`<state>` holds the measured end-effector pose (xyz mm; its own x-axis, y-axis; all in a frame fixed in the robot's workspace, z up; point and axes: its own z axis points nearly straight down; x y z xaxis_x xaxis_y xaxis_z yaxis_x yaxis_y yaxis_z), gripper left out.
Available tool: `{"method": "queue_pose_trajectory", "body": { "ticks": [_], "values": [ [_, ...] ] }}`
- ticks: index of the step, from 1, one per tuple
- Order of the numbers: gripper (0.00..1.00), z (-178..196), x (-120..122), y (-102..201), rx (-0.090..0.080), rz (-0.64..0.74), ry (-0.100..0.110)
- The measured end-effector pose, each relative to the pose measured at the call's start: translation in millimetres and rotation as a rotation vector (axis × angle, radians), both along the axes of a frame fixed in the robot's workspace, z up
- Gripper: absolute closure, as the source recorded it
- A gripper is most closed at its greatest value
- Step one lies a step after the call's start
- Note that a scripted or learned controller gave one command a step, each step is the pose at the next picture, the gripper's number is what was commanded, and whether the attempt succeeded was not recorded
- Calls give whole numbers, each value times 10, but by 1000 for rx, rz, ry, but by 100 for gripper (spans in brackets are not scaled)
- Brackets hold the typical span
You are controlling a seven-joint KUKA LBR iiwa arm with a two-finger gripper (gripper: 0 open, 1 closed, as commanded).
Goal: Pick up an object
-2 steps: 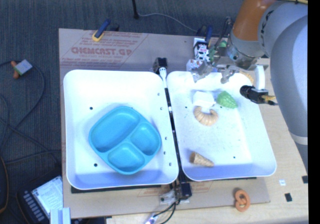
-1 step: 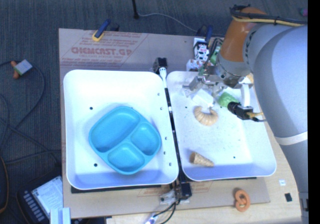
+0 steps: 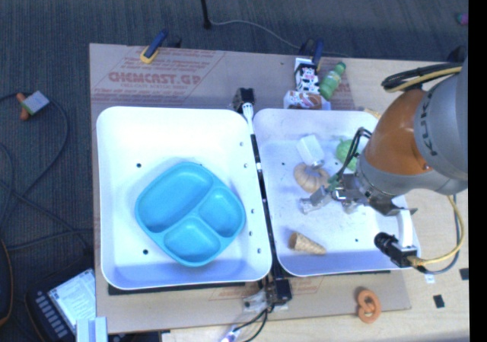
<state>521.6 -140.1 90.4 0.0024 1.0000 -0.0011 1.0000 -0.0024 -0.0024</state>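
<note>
Fingers (image 3: 316,199) low in right bin (image 3: 283,180), state unclear; tan shell-like object (image 3: 309,175) just above them.

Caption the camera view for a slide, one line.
KUKA arm's gripper low in the right bin near a tan shell-like piece; blue divided plate in the left bin.

Arm (image 3: 445,123): grey rounded casing, partly lettered in dark characters on its upper right side, cut off by the frame edge. Orange band (image 3: 399,139): broad, glossy, set directly above the wrist. Wrist section below the band: grey, ringed. Gripper (image 3: 326,197): metallic, silver-grey, narrow parts projecting leftward from the wrist. Cables: black and yellow, looped over the casing behind the band; a further yellow cable is seen trailing below the wrist
</note>
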Motion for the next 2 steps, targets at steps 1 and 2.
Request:
{"method": "queue_pose_trajectory", "body": {
  "ticks": [1, 2],
  "values": [
    [0, -25, -347, 365, -5, 1, -15],
    [100, 86, -336, 357, -6, -1, -18]
  ]
}}
